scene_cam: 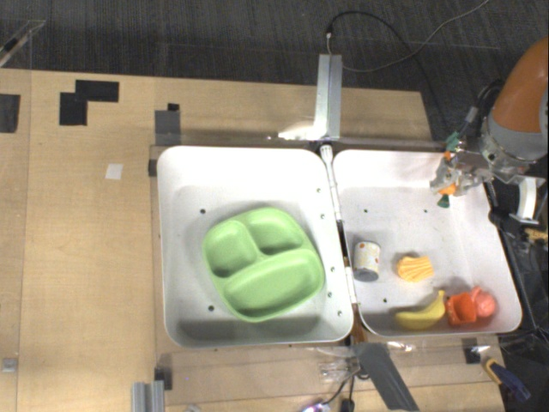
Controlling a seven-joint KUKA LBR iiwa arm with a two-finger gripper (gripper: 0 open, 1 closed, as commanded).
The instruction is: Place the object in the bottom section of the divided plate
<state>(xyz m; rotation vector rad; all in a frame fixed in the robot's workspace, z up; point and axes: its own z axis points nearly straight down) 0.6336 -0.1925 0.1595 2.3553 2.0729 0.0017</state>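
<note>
- Up at the far right corner of the right bin [377,178], the gripper [449,178] hangs from the grey arm [515,148] with its orange band [525,93] just above the wrist.
- Whether its fingers stand apart or together cannot be told; they are small and blurred, with a small orange spot at their tips that I cannot identify.
- Nearer the camera than the fingers and a little to their left, a yellow ridged object [415,268] lies on the bin floor, well apart from them.
- Left of that, further from the fingers, a small white cup [366,260] lies close to the wall between the bins.
- Along the near edge of the same bin, far from the fingers, a yellow banana [422,314] touches a red-orange object [471,306] at its right end.
- Well to the left of the fingers, across the dividing wall, the green divided plate [263,263] sits in the left bin [189,230], tilted a little.
- Its bottom section [273,286], the large one, is the part of the plate nearest the camera and holds nothing.
- Which of the objects is the one to be placed cannot be told; all four lie in the right bin, none between the fingers.
</note>
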